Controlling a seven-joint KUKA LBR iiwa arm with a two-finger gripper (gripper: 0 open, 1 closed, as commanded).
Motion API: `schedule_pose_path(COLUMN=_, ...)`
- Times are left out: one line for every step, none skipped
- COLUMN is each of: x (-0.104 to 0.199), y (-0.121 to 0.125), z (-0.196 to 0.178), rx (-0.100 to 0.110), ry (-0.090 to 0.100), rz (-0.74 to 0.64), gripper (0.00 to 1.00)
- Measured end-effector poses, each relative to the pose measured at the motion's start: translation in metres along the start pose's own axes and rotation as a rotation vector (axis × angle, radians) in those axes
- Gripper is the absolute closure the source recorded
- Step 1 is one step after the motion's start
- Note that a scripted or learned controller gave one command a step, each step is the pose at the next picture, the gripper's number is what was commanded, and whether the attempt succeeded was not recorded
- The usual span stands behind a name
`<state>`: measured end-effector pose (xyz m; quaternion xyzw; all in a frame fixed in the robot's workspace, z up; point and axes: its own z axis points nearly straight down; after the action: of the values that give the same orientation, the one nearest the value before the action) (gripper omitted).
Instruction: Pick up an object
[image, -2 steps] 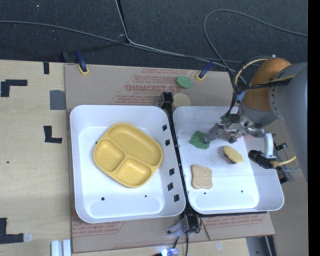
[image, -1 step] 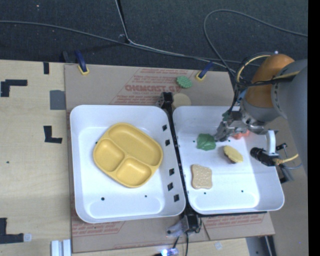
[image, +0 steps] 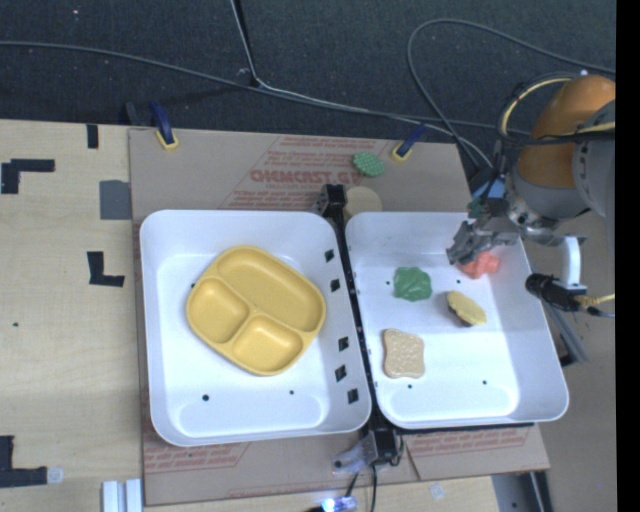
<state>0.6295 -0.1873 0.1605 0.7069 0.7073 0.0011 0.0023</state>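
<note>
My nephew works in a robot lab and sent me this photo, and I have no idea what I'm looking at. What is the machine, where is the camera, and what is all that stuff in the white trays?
The photo comes from one fixed camera above a bench, looking down at a slant. The grey and orange thing at the right is a robot arm; at its end is a gripper for grasping things.

On the bench sit two shallow white bins side by side. The left bin holds a yellow divided plate. The right bin holds small toy-like items: a green piece, a tan slice like bread, a yellowish piece and a reddish piece.

The gripper is down right at the reddish piece, but I cannot tell whether it holds it.
</note>
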Motion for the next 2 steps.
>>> schedule_pose_path(x=0.0, y=0.001, z=-0.054, rx=0.0, ry=0.0, rz=-0.001, gripper=1.0)
schedule_pose_path(x=0.054, y=-0.021, z=-0.048, rx=0.007, ry=0.003, rz=-0.004, gripper=1.0)
